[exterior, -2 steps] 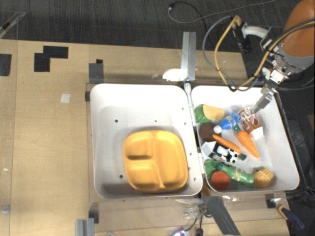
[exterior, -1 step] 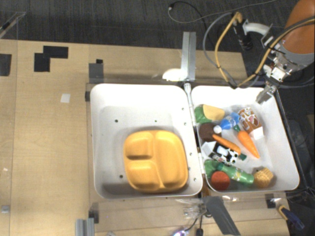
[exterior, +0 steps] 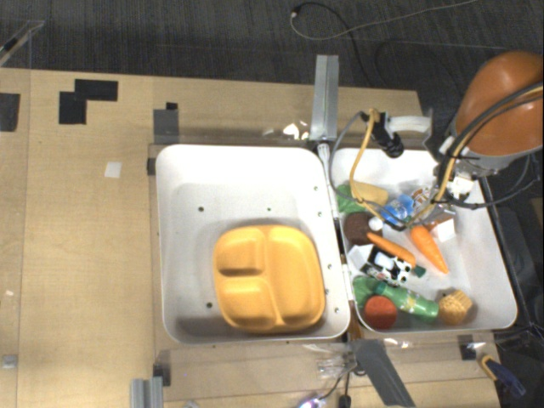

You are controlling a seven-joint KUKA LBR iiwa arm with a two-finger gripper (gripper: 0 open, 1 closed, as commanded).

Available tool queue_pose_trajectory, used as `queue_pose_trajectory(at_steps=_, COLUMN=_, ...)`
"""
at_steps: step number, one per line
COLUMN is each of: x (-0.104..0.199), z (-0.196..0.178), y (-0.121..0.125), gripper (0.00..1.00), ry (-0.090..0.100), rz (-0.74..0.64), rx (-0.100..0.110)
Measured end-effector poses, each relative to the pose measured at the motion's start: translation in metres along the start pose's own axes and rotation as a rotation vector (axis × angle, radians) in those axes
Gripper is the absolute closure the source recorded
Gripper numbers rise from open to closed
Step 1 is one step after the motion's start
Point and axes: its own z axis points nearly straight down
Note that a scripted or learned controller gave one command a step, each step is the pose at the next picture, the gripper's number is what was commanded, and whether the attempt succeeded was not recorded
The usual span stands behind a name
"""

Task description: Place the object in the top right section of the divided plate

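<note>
Pale wood makes up the bench (exterior: pixel 76 253), a flat, matte top with dark carpet beyond it and a loose cable lying there. On it sit two shallow white bins. The left bin (exterior: pixel 183 219) holds the yellow divided plate (exterior: pixel 268 276), well clear of the walls, so there is ample room above its top right section. The right bin (exterior: pixel 497 270) is crowded with toy food lying close together. The arm (exterior: pixel 501 104) hangs over that bin's far right corner; its gripper (exterior: pixel 442 195) sits low among cables, and I cannot tell how its jaws stand. Nearest it lies the orange carrot (exterior: pixel 429 248), probably the object meant. It looks like light, stiff, smooth plastic, likely slippery, so the thick upper half seems the safest hold. Smaller pieces crowd beside it.
</note>
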Motion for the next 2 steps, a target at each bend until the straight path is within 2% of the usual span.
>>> queue_pose_trajectory(at_steps=1, x=0.0, z=0.0, y=0.0, gripper=0.0, ry=0.0, rz=0.0, rx=0.0)
queue_pose_trajectory(at_steps=2, x=0.075, z=0.073, y=0.044, gripper=0.0, ry=0.005, rz=-0.083, rx=0.004)
